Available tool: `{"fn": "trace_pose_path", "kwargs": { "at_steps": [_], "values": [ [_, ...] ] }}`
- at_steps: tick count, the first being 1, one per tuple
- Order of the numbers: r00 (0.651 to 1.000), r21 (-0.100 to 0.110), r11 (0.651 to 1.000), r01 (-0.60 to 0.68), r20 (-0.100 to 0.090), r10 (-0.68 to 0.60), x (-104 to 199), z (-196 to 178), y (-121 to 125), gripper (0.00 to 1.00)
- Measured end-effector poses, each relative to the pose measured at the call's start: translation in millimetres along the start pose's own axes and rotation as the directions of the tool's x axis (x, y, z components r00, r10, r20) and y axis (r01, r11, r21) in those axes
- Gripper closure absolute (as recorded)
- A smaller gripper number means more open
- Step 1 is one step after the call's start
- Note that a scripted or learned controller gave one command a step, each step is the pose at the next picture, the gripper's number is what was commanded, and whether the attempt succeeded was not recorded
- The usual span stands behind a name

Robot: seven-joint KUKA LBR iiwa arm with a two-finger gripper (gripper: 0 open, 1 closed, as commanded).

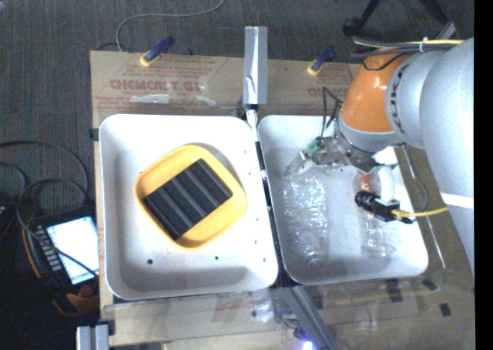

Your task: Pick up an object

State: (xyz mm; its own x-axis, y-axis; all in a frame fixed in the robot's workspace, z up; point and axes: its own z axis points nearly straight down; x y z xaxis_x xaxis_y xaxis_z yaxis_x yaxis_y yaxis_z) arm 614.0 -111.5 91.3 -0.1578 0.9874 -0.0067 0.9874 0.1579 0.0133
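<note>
A yellow rounded block with a black ribbed top (192,195) lies in the middle of the left bin (123,140). In the right bin (408,264) a crumpled clear plastic bottle (305,210) lies lengthwise along the left half. A second clear plastic piece (380,239) rests near the bin's front right. My gripper (318,153) hangs low over the back of the right bin, just above the far end of the clear bottle. The wrist with its orange band (371,106) covers the bin's back right corner.
A metal post (255,71) stands behind the seam between the two bins. Two blue-and-yellow clamps (156,50) (321,59) hold the cardboard backing. A tablet (65,242) and cables lie on the floor left of the bench.
</note>
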Motion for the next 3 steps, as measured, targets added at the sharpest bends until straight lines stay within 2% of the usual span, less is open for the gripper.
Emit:
{"fn": "trace_pose_path", "kwargs": {
  "at_steps": [1, 2, 3],
  "values": [
    [1.000, -0.001, 1.000, -0.025, -0.001, 0.025, 15, -1, -55, 0.00],
    [0.995, 0.014, 0.995, -0.095, -0.004, 0.095, -50, -73, -95, 0.00],
    [0.997, 0.014, 0.997, -0.075, -0.007, 0.075, -73, -34, -85, 0.00]
  ]
}}
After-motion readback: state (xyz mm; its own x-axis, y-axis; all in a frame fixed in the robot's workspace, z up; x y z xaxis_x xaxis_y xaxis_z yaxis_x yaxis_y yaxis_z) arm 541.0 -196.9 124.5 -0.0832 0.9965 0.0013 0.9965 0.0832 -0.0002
